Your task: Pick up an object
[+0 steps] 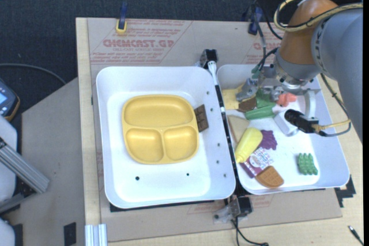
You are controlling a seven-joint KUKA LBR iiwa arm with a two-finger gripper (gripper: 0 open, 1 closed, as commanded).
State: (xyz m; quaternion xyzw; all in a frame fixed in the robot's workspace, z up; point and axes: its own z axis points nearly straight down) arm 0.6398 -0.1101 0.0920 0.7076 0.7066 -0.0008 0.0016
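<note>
Approach step of the pick: gripper (252, 95) low over far end of right bin (328, 173), just above brown block (247, 104) and green piece (260, 110), finger spacing and grasp indeterminate; next, presumably, closure on one item and lift.

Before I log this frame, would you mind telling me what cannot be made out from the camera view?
- End effector: too small and cluttered in the camera view to tell whether it holds anything.
- Green item and brown item beneath it: partly covered by the arm, so their shapes are unclear.
- Purple packet: print too small to read, partly overlapped by the yellow bottle.
- Right bin: its far side is hidden by the arm.
</note>
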